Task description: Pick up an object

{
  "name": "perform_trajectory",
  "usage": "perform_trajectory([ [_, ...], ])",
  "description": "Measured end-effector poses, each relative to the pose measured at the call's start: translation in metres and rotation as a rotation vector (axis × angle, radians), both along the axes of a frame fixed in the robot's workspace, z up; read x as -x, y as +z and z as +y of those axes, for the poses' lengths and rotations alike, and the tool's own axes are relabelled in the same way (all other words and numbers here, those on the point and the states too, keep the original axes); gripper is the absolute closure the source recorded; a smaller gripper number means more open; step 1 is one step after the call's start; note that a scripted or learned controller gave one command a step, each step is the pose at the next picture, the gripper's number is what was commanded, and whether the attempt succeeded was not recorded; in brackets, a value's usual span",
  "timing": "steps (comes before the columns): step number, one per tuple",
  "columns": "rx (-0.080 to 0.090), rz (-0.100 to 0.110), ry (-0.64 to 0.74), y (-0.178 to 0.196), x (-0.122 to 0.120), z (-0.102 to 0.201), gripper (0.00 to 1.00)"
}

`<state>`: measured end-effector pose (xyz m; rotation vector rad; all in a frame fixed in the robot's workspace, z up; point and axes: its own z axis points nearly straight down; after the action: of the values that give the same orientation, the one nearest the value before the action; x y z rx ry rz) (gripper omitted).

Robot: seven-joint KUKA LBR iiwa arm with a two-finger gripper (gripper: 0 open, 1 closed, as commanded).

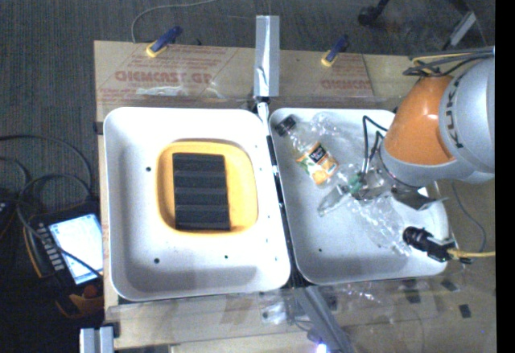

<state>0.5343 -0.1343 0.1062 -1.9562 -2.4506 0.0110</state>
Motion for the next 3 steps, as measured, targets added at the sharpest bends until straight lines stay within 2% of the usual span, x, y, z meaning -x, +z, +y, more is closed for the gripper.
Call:
perform_trajectory([
  [1, -0.002, -0.007, -0.084, -0.003, -0.048, -0.006, 0.00],
  [2, -0.001, 0.011, -0.038, 0.019, -0.110, 0.000, 0.00],
  [3, 0.004, -0.009, -0.186, 0.093, -0.125, -0.056, 0.00],
])
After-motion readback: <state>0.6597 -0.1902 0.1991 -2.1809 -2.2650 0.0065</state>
